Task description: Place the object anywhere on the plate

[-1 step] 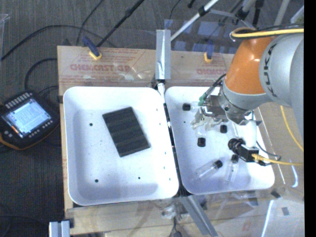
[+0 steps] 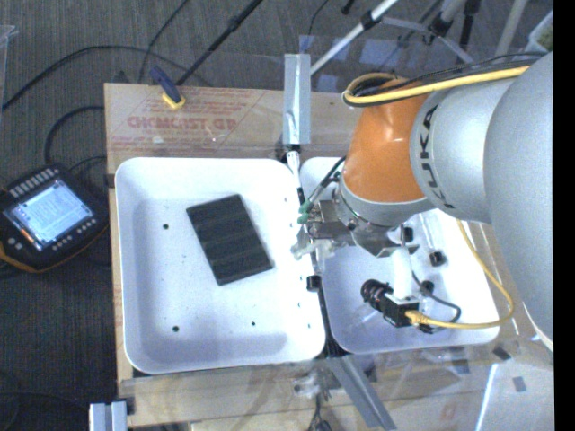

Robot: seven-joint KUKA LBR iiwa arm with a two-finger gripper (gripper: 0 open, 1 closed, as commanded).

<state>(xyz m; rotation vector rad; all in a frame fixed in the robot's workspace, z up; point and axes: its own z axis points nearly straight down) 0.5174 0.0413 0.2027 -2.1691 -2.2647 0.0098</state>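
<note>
Two shallow white bins are counted on the surface (image 2: 211,119), side by side, with one arm (image 2: 476,133) and one black plate (image 2: 229,239).

The plate is seen as a flat, dark rectangle with fine ribs running along its length. It is laid flat on the floor of the left bin (image 2: 148,285), near the middle and a little toward the far side. Its long sides are turned at a slant to the bin walls, and it is kept apart from every wall. A few small dark dots are noted on the white floor around it, and the plate's upper face is seen bare.

The right bin (image 2: 359,335) is largely covered by the arm, which is reached in from the right. The orange band (image 2: 386,160) is hung over the far left part of that bin, and the wrist below it is placed just beside the wall shared by the two bins. Whether the jaws are apart or together cannot be told, since they are hidden beneath the wrist. What may lie under the wrist is hidden as well, so the object to be placed cannot be made out. Only bare white floor is seen along the near edge of the right bin.

An upright metal post (image 2: 296,97) is fixed at the far end between the bins. A handheld pendant (image 2: 47,214) with a lit screen is laid on the floor to the left.
</note>
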